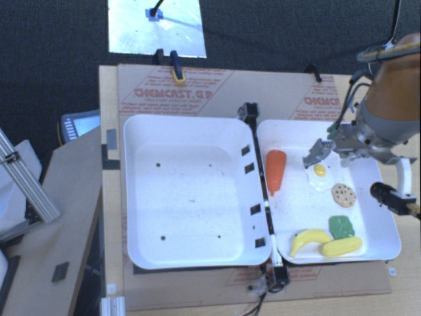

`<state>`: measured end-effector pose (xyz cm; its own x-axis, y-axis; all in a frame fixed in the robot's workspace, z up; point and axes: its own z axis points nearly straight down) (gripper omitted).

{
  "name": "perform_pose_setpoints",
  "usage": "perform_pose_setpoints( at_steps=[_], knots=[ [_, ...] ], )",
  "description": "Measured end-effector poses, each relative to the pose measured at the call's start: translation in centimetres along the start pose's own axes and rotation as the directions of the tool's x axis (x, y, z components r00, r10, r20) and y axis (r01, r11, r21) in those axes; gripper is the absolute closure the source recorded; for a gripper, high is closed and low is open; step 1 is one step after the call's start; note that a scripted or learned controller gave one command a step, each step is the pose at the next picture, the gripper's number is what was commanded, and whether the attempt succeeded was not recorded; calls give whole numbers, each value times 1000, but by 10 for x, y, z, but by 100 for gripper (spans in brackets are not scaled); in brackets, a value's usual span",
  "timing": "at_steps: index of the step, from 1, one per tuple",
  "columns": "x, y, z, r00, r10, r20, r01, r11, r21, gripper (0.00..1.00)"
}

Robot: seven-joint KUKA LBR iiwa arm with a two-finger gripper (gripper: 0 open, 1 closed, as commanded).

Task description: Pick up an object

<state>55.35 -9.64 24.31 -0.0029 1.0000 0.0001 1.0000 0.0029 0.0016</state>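
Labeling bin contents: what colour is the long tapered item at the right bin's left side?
Orange-red; it looks like a toy carrot, seen clearly in the camera view.

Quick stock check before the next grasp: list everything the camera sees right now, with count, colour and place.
Bins: 2, white, side by side on the bench.
Toy carrot: 1, orange, right bin near its left wall.
Toy fried egg: 1, white with yellow yolk, right bin, middle.
Toy cookie: 1, tan, right of the egg.
Green toy: 1, green, right bin, front.
Toy banana: 1, yellow, front edge.
Yellow toy: 1, yellow, beside the banana.
Clamp: 1, yellow and black, bench rear.
Gripper: 1, grey, above the egg.
Arm: 1, grey and orange, right side.
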Motion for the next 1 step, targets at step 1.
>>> perform_pose_setpoints(
  at_steps=[1],
  knots=[
    [32,19,-127,1000,-6,1,6,1000,-16,0]
  ],
)
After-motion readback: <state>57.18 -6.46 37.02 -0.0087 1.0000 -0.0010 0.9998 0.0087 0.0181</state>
